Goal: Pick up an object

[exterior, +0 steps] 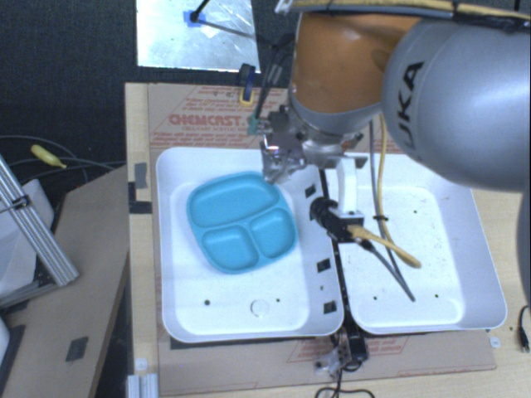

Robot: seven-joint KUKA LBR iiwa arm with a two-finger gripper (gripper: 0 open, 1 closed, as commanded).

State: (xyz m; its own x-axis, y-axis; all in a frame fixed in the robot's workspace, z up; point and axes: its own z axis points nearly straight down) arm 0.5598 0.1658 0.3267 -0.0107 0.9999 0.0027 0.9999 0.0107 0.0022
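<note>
A light blue divided plate (241, 222) with three compartments lies flat in the left white bin (178, 305), toward its back half. My gripper (276, 167) hangs below the orange wrist band, right over the plate's far right rim. From this angle the wrist body hides the fingertips, and nothing can be seen between them. The big grey arm reaches in from the upper right and covers the back of the right bin (465, 305).
Both bins rest on a cardboard sheet (207, 110). A shiny metal sheet (195, 23) lies behind it. An aluminium rail (33, 230) leans at the far left. A small pale round mark (260, 308) sits near the left bin's front.
</note>
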